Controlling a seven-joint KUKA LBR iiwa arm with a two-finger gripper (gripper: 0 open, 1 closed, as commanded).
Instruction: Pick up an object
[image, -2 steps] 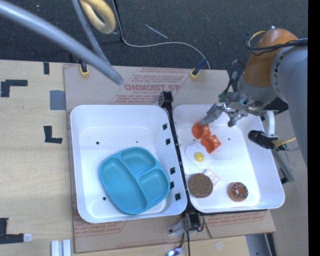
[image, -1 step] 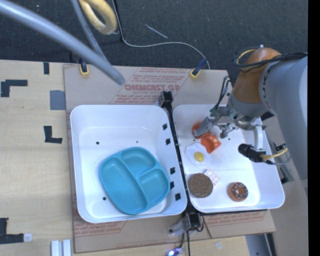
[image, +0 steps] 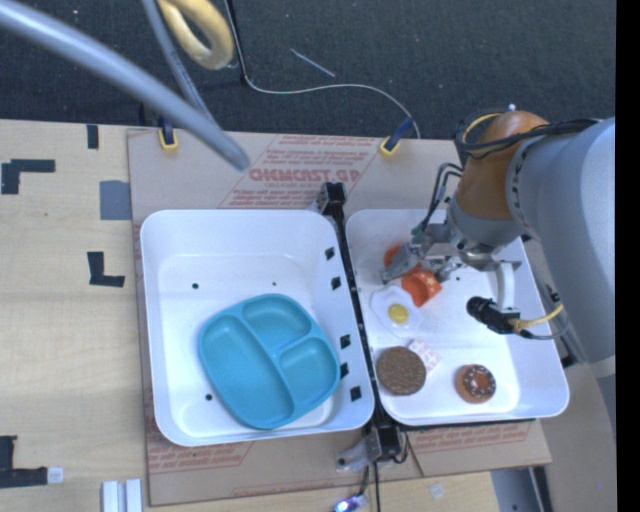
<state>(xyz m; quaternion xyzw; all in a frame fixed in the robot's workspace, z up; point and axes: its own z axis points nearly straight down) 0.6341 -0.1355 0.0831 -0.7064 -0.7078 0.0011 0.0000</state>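
My gripper (image: 418, 262) reaches down into the right bin (image: 535, 395) near its back middle. Right under it lies an orange-red toy piece (image: 421, 287), with a second red bit (image: 394, 256) at the gripper's left side. A toy fried egg (image: 397, 311) lies just in front of the orange piece. Nearer the front sit a brown round patty (image: 401, 370), a small pink-white item (image: 425, 353) beside it, and a glazed donut (image: 476, 382) to the right. The gripper's body hides its fingertips.
The left bin (image: 175, 250) holds a blue divided tray (image: 268, 358). A black divider clip strip (image: 340, 270) runs between the bins. The grey arm and its cables (image: 500, 312) cover the right bin's right side. A grey pole (image: 120, 70) crosses the upper left.
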